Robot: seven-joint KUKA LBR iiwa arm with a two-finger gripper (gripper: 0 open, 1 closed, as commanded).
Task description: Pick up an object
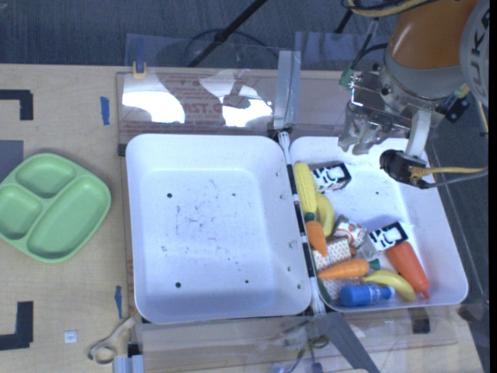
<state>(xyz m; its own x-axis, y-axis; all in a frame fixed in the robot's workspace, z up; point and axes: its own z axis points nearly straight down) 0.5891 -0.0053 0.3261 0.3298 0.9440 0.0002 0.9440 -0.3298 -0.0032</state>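
Orange carrots, a banana and a blue bottle crowd the near end of the right bin, and beyond them we see corn along its left wall. Farther back, the gripper hangs over the far rim; we cannot tell whether its jaws are parted. Left bin alongside.

Grey robot arm with an orange band reaches in from the upper right, its metal two-finger gripper pointing downward, holding nothing.
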